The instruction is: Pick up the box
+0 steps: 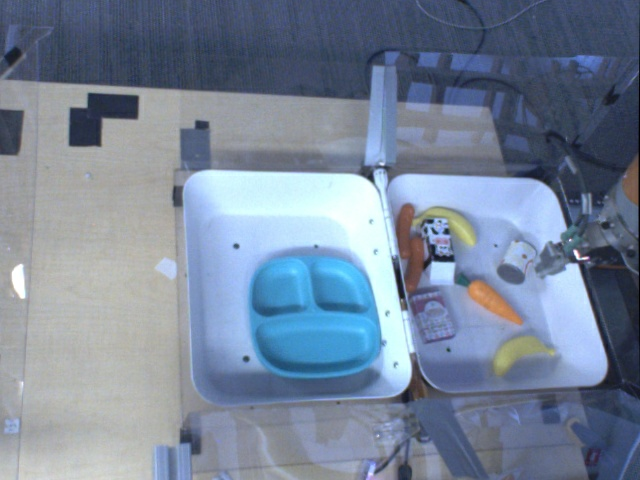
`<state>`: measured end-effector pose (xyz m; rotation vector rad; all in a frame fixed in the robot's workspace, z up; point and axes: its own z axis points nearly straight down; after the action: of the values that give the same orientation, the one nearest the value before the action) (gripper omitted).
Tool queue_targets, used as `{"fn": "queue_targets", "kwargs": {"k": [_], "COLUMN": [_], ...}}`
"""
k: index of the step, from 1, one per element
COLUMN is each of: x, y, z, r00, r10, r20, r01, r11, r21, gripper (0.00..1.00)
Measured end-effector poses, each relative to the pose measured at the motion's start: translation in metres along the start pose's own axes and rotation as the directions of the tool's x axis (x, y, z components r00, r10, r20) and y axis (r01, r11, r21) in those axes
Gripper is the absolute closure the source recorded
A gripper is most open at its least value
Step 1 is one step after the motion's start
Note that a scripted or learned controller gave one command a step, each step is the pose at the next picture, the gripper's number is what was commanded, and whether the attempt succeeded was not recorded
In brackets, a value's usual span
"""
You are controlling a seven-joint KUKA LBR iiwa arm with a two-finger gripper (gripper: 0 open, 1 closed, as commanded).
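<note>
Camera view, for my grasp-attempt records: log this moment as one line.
phase: approach | hand: over right white bin, beside small white cup | small pinkish patterned box: flat near bin's left wall, untouched

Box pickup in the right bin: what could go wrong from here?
1. The box lies flat by the bin's left wall, beside a hot dog; little room for a grasp there.
2. The gripper sits across the bin near a small cup, with a carrot between; either may get knocked.
</note>
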<state>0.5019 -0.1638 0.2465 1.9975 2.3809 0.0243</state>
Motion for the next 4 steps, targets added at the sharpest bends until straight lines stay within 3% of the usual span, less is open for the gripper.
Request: {"fn": "queue_targets", "kwargs": {"k": [1, 2, 4], "x": [-0.001, -0.040, -0.040], "y": [0.002, -0.020, -0.014], "z": [-0.010, 0.004, -0.017], "r00": [1.000, 1.000, 1.000], "r10": [-0.004, -0.003, -0.015], "r20": [0.002, -0.012, -0.006], "r01": [0.004, 0.003, 0.015], "r11": [1.000, 1.000, 1.000], "r21": [-0.004, 0.028, 0.018], "gripper": [1.00, 1.00, 1.00]}}
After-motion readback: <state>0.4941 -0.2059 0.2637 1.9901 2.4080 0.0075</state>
